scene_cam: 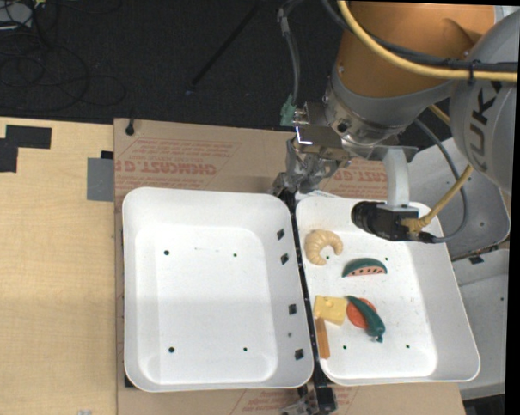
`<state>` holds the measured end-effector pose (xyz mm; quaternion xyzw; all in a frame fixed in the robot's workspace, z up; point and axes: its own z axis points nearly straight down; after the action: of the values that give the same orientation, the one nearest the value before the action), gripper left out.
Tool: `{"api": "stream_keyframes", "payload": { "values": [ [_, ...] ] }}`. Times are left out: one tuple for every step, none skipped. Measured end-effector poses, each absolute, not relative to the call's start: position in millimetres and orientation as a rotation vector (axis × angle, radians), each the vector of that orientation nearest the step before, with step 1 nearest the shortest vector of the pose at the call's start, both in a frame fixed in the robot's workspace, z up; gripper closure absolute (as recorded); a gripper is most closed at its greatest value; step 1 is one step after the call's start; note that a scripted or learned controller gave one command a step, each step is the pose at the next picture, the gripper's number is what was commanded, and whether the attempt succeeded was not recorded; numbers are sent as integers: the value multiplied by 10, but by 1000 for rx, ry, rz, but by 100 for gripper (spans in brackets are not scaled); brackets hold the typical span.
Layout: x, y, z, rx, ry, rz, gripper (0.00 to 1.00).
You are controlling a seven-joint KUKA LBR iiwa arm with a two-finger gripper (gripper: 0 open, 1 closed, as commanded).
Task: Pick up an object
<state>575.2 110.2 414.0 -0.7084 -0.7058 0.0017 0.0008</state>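
Five toy foods lie in the right bin (443,339), and the nearest, a croissant (323,245), sits by its back-left corner, just in front of the gripper (306,180) hanging over the back rim, its curl running roughly left-right. Whether the gripper is spread or closed I cannot tell; nothing visible is in it. Mirrored red print on the cardboard (202,157) is not legible.

Two shallow white bins sit side by side on a brown cardboard sheet (202,161) printed with reversed red lettering. The left bin (145,283) has small dark dots near its floor corners. The right bin (443,339) touches it along a shared middle edge, where small black clips (284,258) show. The cardboard lies on a pale wooden bench (42,279) carrying black rectangular marks (17,144) near its far left edge and a grey patch (99,178) beside the cardboard. Beyond the bench, dark floor holds loose cables (43,64)
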Motion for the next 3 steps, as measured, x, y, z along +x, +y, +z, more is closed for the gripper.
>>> {"api": "stream_keyframes", "payload": {
  "values": [
    [5614, 1737, 5149, -2215, -2231, -12, 100],
    [5458, 2274, 5388, -2213, -2228, 1, 100],
    [4937, 1340, 5389, -2228, -2213, 5, 100]
  ]
}}
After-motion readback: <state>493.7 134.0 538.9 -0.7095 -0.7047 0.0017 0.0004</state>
